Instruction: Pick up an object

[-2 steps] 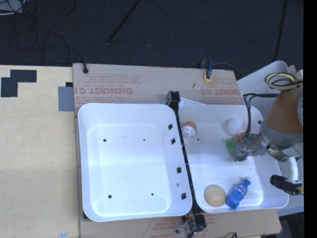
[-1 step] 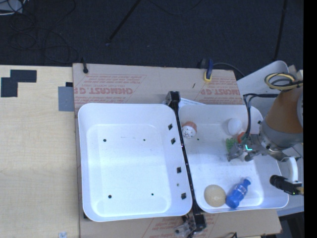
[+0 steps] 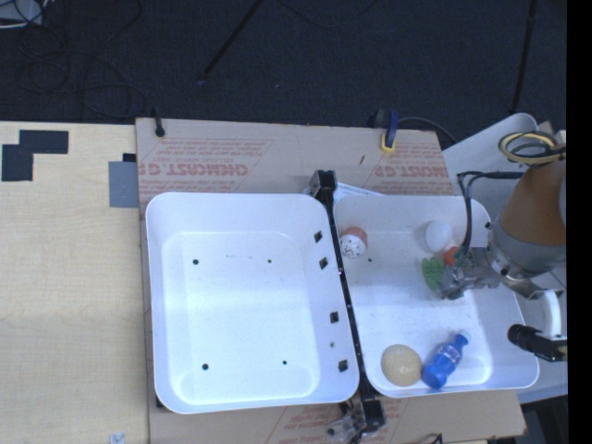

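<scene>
In the right bin (image 3: 407,317), my gripper (image 3: 451,285) is low at the right side, touching or just over a green object (image 3: 432,271) with an orange-red bit beside it. A white ball (image 3: 437,236) lies just above that. A small speckled white and orange object (image 3: 352,243) rests near the divider. At the bin's front lie a beige egg-shaped object (image 3: 401,364) and a blue bottle (image 3: 443,361).
The left bin (image 3: 240,299) stands beside the right one, with a black clipped divider (image 3: 335,280) between them. Both rest on cardboard (image 3: 277,160). The grey arm with its orange band (image 3: 536,215) comes in from the right, with cables behind it.
</scene>
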Available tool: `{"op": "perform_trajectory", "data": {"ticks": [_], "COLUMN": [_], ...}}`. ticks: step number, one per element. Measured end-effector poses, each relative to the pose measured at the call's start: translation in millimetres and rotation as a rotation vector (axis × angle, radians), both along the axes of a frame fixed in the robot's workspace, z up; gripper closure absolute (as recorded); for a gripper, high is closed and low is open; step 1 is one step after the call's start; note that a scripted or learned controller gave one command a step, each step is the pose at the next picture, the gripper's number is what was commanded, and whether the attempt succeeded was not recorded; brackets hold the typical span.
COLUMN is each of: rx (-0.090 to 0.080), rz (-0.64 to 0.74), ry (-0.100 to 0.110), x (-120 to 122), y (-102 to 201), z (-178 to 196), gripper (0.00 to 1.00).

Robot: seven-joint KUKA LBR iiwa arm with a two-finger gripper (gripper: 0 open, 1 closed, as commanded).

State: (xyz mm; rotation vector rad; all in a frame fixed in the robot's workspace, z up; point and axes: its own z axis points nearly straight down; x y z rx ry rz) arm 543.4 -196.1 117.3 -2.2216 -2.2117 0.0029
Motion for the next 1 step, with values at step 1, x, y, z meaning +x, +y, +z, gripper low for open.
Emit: {"op": "perform_trajectory", "data": {"ticks": [1], "rx": [0.0], "rz": [0.0], "ry": [0.0], "x": [0.0], "y": [-0.1], "z": [-0.4], "gripper": [0.0]}}
